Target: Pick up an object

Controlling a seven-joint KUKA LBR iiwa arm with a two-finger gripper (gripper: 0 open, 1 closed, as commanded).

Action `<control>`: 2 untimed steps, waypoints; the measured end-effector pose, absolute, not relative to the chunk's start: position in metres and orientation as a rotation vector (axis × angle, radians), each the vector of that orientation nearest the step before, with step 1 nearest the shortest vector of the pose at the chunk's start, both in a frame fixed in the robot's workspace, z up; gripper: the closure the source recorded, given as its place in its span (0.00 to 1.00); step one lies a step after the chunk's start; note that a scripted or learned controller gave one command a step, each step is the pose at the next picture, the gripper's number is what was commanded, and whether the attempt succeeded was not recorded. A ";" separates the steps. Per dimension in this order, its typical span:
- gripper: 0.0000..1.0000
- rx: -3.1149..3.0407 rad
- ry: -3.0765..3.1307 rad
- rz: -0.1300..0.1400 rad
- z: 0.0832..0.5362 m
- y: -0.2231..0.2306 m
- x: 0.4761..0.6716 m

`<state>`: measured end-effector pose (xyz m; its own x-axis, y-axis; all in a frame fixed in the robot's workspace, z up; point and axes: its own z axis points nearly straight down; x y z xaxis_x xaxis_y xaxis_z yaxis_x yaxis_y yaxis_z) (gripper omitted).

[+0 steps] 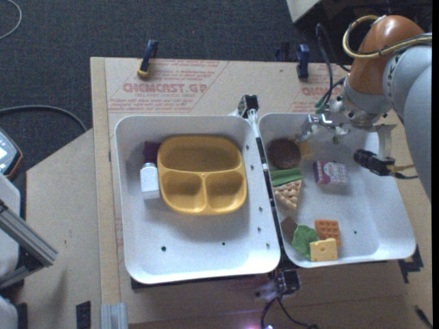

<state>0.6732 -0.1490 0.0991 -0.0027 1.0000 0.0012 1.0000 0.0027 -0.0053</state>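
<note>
The gripper (322,120) hangs upper right, over the right bin (394,214); its opening cannot be told. Best drop squarely over the brown disc (283,153), clear of the bin wall

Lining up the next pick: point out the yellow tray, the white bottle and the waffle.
yellow tray (180,157): camera view, floor of its large upper compartment.
white bottle (149,181): camera view, middle of its body, beside the tray's left edge.
waffle (327,227): camera view, centre of its orange grid, right bin.
</note>
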 end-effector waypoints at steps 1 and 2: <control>0.00 -2.217 -2.224 -0.002 0.088 -0.148 0.675; 1.00 -2.221 -2.231 -0.009 0.101 -0.148 0.677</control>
<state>0.6771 -0.1477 0.1014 -0.0043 1.0000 -0.0006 1.0000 0.0043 0.0082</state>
